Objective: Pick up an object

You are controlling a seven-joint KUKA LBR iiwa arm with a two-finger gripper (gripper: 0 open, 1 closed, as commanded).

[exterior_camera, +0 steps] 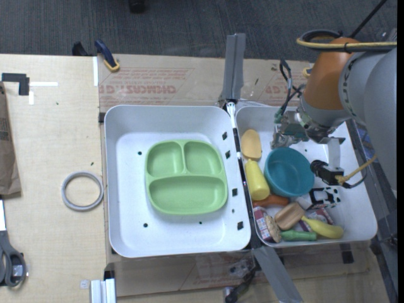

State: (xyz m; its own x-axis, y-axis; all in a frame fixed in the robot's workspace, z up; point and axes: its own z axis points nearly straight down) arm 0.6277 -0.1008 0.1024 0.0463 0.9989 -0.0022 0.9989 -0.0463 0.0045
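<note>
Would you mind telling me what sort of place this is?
Probably a robotics lab: a robot arm reaches over two white bins, one holding toy food, on a cardboard-covered bench.

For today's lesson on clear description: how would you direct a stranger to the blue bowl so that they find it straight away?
Start at the right-hand bin, the crowded one of the two white bins. Near its middle, just below the gripper, stands the blue bowl, with a yellow bottle on its left. It is the only round, hollow, teal-blue thing among the small toy foods.
</note>
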